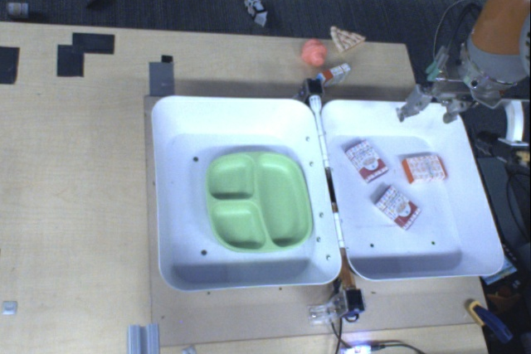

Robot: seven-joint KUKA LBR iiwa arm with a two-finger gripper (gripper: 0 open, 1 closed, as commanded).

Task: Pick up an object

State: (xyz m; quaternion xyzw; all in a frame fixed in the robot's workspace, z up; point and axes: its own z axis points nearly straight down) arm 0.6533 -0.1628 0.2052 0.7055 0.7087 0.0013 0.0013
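The gripper (429,105) hangs over the right bin's (473,257) far right corner, fingers spread, holding nothing, the arm (500,21) reaching in from the right. Three packets lie in that bin: one (366,160) nearest the left bin (178,261), one (425,168) lying crosswise, one (397,206) slanted. One green tray (257,200) sits in the left bin.

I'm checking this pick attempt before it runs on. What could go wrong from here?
The end effector sits over the right bin's far rim, off to the side of the three small packets; a straight descent might hit the rim or close on nothing. The packets lie flat and close together, so a grasp could nudge a neighbour.
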